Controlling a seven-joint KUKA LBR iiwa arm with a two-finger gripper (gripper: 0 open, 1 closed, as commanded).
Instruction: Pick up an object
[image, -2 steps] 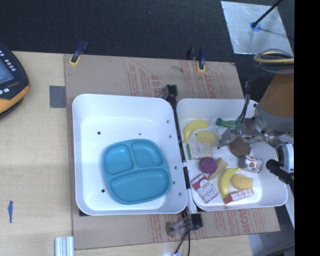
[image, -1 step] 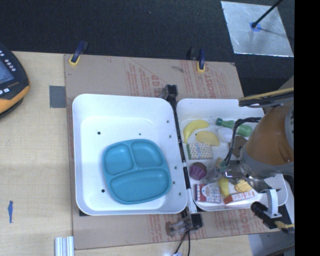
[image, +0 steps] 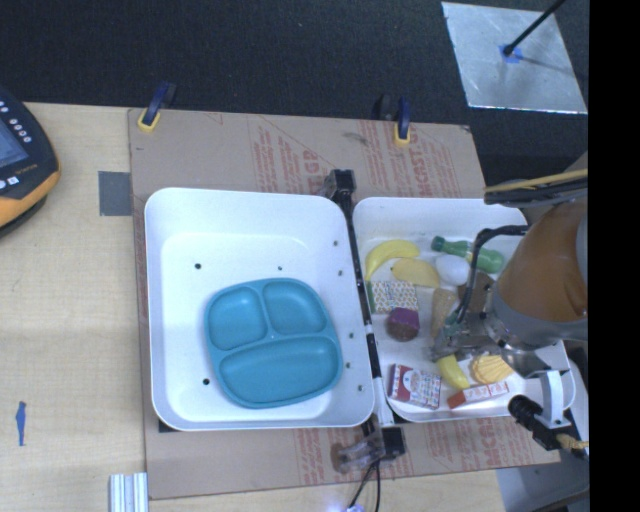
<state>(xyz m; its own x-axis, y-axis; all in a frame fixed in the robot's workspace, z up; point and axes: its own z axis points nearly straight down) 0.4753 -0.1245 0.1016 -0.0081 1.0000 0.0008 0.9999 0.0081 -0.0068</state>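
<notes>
My gripper (image: 455, 335) low in right bin (image: 425, 207), among small items. My fingers: spread not discernible, cannot tell; nothing seen held. Nearest: purple object (image: 403, 322), yellow piece (image: 453, 372), ridged chip-like piece (image: 491, 368). Banana (image: 390, 253) and green bottle (image: 468, 250) toward far wall. Left bin (image: 165, 300) bears blue divided plate (image: 274, 341).

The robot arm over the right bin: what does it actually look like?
The arm is bulky and rounded, with a grey body and a broad orange band above the wrist. A thin black cable loops beside it. The gripper at its tip is dark metal with small fittings.
</notes>
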